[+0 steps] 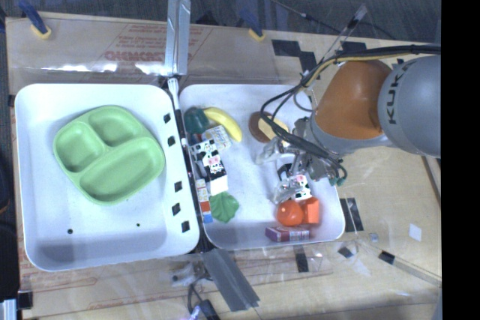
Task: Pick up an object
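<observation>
The gripper (294,180) is down in the lower right part of the right bin (247,97), hanging under the orange band and a mess of cables. Honestly can't tell how it's set, too much clutter around the tip. It's right above a small black-and-white cow-patterned thing (301,184) and just over the orange ball (289,213), but whether it's touching either is anyone's guess.

Biggest stuff first: the grey arm (412,105) comes in from the right edge, with its orange band (351,101) sitting over the right bin's upper right corner. The left bin (30,161) takes up the left half of the frame and has a green divided plate (109,154) lying flat in its upper middle.

In the right bin, along its left wall: a yellow banana (225,121) near the top, a dark green item (196,118) just left of it, then a cow-print carton (211,157) below those, and a green leafy piece (224,207) at the lower left. A brown round thing (259,129) peeks out by the cables, upper middle.

Lower right corner cluster: the orange ball, an orange block (312,211) touching its right side, and a small pinkish box (288,234) lying flat just below both, against the bottom wall.
</observation>
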You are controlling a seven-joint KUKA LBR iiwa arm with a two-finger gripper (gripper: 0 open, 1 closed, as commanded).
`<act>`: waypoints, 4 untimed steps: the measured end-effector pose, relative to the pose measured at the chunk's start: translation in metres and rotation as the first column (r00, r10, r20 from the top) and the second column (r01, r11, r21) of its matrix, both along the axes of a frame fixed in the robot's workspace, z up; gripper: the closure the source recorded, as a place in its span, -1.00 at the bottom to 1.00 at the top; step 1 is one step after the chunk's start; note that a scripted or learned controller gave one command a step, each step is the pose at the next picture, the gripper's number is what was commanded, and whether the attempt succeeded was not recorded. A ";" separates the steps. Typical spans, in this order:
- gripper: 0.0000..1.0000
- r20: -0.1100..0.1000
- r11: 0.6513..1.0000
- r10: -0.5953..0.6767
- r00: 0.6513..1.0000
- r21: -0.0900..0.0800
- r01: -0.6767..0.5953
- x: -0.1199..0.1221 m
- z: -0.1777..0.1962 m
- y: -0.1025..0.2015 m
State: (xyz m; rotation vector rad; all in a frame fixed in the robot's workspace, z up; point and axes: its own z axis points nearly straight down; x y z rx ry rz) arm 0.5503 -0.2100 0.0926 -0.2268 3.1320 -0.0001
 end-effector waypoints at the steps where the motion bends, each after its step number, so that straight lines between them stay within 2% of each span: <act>1: -1.00 0.000 1.000 -0.017 1.000 0.000 0.017 -0.038 0.000 0.014; 2: 1.00 0.004 1.000 -0.009 1.000 -0.001 0.009 -0.036 0.011 0.016; 3: 1.00 -0.002 0.923 0.384 0.923 0.000 -0.384 -0.066 0.025 0.011; 4: 1.00 -0.001 0.925 0.380 0.925 0.003 -0.380 -0.055 0.043 0.110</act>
